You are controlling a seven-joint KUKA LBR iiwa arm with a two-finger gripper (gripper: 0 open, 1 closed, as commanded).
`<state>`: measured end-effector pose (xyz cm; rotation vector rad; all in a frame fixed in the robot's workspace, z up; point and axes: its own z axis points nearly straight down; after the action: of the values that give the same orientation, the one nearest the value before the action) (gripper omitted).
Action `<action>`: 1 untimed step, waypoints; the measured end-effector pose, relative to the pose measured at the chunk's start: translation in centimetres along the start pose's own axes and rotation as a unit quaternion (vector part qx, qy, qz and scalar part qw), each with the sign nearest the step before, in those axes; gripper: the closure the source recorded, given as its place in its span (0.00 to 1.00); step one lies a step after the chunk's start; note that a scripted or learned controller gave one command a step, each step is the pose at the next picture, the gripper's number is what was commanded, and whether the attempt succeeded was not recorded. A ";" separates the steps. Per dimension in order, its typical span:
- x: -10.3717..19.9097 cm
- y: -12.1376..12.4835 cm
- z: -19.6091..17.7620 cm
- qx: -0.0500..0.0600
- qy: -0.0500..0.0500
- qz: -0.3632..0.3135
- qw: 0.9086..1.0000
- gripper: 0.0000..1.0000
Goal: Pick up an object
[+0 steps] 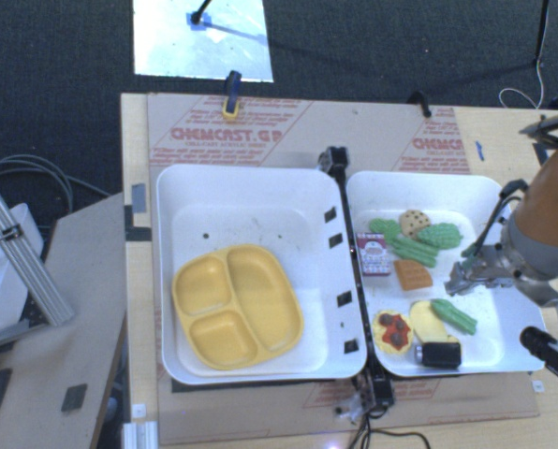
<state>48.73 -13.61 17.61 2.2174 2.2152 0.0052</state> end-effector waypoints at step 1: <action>9.1 11.3 -12.5 -0.008 0.002 -0.009 1.000 1.00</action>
<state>59.91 -4.51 30.19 2.1907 2.2293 0.0265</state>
